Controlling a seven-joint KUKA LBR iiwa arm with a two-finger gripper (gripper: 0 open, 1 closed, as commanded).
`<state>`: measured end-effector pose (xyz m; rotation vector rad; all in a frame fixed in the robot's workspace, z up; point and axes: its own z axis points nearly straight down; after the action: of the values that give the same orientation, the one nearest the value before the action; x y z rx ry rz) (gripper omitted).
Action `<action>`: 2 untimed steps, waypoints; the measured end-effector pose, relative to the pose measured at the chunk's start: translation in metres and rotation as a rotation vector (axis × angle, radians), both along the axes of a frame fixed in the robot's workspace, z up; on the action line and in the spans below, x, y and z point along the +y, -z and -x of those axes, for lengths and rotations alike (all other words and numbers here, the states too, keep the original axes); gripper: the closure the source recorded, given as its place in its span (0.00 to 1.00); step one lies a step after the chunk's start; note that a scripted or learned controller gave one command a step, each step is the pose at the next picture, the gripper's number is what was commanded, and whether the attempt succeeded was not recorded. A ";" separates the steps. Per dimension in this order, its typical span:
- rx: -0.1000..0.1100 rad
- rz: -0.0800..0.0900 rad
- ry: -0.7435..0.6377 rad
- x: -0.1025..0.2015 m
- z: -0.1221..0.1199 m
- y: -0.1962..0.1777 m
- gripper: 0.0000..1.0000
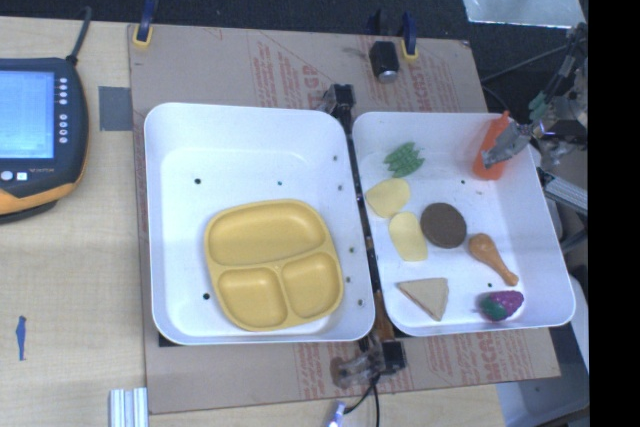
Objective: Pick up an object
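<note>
The tool (515, 137) sits at the far right edge of the right bin (530, 215), by that bin's upper right corner. Whether it is open or closed cannot be told, and nothing can be seen held in it. An orange piece (489, 155) lies just beside it against the bin wall; whether they touch is unclear.

Taking the brown round disc (443, 224) in the right bin as landmark: a green leafy piece (404, 157) lies up and to its left, a yellow oval piece (387, 197) to its upper left, and a pale yellow piece (407, 236) just to its left. A tan wedge (426, 296) lies below it, a drumstick-shaped piece (493, 258) to its lower right, and a purple and green piece (500, 304) farther down in the bin's lower right corner.

Well left of the disc, the left bin (190, 165) holds a yellow divided tray (272, 263). A handheld screen unit (38, 135) lies on the desk (60, 315) at far left.
</note>
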<state>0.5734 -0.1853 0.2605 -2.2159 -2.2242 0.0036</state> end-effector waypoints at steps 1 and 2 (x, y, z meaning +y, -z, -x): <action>0.002 0.000 0.000 0.037 0.039 0.103 0.00; 0.002 0.000 -0.001 0.032 0.019 0.169 0.00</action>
<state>0.5547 -0.1533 0.0911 -2.2138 -2.2236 0.0057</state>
